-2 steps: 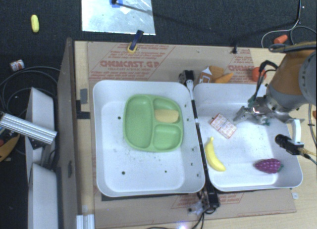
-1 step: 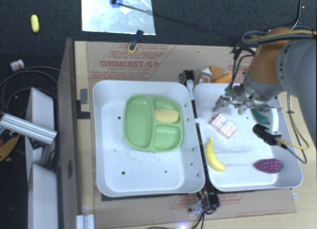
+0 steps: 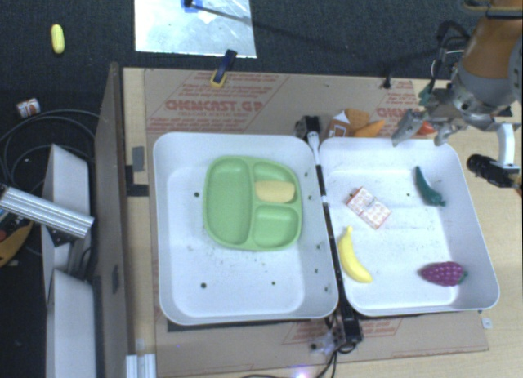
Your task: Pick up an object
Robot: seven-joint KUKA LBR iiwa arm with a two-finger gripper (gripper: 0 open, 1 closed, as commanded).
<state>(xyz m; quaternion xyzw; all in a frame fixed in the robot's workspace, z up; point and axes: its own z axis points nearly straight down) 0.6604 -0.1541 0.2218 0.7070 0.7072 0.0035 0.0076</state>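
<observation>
- The right bin (image 3: 482,262) holds a banana (image 3: 354,257), a pink-and-white packet (image 3: 368,206), a teal piece (image 3: 427,187) and a purple grape bunch (image 3: 442,273), all lying apart from one another.
- The tool (image 3: 429,129) hangs over that bin's far rim, nothing between its fingers, which stand spread (an orange thing (image 3: 364,124) lies just left of it).
- The arm (image 3: 489,58) comes in from the upper right, wrist tilted down and leftward.
- The left bin (image 3: 184,286) carries a green tray (image 3: 237,203) with a yellow piece (image 3: 274,192) in one compartment.
- Both bins sit on the surface (image 3: 245,103).
</observation>
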